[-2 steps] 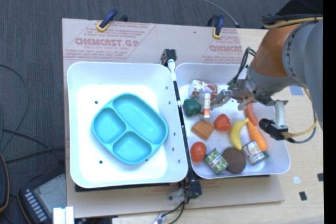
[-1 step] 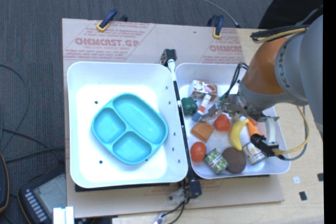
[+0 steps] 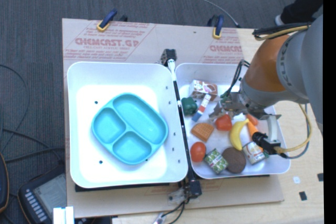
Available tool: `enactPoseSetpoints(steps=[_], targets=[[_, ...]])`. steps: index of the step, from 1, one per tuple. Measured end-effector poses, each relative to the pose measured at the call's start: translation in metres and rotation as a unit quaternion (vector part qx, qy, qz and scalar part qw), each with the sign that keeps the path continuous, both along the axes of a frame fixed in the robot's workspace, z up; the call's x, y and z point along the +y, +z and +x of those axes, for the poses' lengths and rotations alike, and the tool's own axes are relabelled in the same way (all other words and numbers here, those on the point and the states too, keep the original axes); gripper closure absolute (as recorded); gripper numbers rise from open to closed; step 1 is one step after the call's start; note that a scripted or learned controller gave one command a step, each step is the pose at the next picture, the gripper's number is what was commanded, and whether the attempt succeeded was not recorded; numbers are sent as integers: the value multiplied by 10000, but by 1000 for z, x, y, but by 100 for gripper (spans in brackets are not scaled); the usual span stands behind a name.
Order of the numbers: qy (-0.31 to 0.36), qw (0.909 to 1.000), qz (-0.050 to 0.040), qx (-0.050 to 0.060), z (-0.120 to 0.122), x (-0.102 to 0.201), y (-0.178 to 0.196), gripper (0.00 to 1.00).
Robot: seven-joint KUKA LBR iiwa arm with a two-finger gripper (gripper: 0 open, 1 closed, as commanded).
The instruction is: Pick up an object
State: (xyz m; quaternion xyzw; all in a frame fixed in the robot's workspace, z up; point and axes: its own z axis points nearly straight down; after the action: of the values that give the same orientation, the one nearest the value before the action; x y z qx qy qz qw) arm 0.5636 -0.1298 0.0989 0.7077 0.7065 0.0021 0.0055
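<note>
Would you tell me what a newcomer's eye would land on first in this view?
Probably the bright blue divided plate, alone in the left bin. Next, the right bin, crowded with toy food: a banana, a tomato and a brown cookie. The grey arm with its orange band reaches in over that clutter.

Two bins sit side by side on a board, the left bin (image 3: 73, 113) holding a three-compartment plate (image 3: 129, 128) near its middle. The right bin (image 3: 281, 165) is crowded with small items: a tomato (image 3: 198, 151) at its near left, a small carton (image 3: 216, 161) just right of it, and a round cookie (image 3: 234, 160) beside that. A waffle piece (image 3: 202, 130) lies behind the tomato, a banana (image 3: 237, 134) to its right. The arm (image 3: 273, 73) reaches in from the right, its gripper (image 3: 227, 106) low over the middle of this bin. Two clamps (image 3: 106, 20) grip the board's far edge.
</note>
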Motion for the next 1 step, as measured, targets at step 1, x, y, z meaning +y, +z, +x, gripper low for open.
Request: enactPoseSetpoints(steps=[1], targets=[[15,10000,23,58,18,56,85,100]])
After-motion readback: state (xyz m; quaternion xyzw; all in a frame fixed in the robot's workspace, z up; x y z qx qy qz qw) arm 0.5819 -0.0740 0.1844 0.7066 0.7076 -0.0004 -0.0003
